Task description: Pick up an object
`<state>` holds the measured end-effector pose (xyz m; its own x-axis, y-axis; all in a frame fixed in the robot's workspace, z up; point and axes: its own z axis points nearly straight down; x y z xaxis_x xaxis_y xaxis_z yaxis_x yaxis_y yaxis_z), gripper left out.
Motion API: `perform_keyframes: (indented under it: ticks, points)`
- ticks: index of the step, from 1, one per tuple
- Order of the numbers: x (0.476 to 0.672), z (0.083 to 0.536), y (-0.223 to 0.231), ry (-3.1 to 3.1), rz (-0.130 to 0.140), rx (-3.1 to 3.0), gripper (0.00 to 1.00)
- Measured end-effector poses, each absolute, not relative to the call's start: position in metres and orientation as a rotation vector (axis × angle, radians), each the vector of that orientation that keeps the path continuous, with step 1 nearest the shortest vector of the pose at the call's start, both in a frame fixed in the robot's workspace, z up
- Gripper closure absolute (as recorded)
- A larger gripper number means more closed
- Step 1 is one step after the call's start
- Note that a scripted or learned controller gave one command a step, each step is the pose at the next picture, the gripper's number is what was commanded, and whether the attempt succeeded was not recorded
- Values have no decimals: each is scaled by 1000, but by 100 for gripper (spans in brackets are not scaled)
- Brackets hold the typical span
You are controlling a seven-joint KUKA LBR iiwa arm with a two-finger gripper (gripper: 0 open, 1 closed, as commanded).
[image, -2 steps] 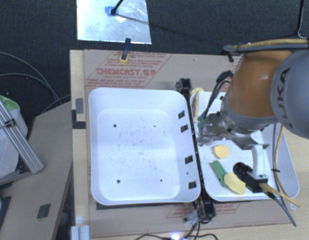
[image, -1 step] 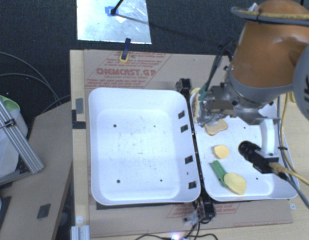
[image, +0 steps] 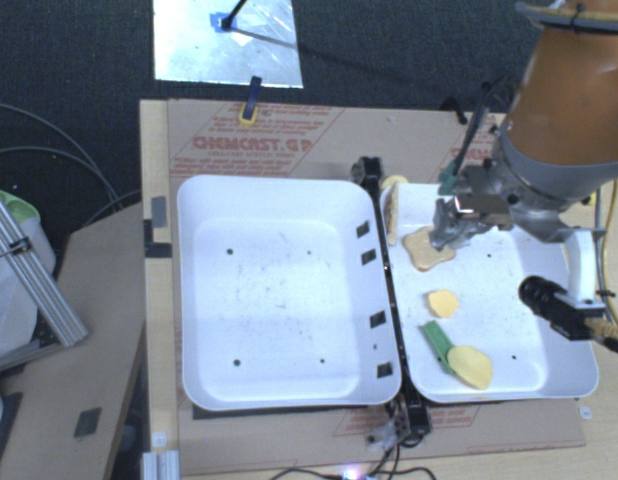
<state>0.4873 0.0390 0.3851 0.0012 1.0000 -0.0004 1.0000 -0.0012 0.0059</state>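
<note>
Camera view: pincer (image: 447, 236) hangs low in the right bin (image: 549, 378), directly above the tan piece (image: 425, 252) near the bin's far left corner; that piece runs roughly crosswise. Whether the pincer is wide or narrow, I cannot tell.

Soft, even light — slight blur throughout

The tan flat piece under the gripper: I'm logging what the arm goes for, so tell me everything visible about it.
The tan flat piece lies in the right bin, near its upper left. It is pale beige, thin, irregular in outline and matte. The gripper is right over its upper edge and hides part of it. It lies apart from the small yellow piece below.
</note>
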Motion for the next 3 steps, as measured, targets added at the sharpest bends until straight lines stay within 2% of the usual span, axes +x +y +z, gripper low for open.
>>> perform_keyframes:
  ticks: [1,2,3]
  points:
    - [487,425,114,2233,11,2207,100]
    - [487,393,88,2220,1,2222,100]
    - [487,423,38,2214,6,2222,100]
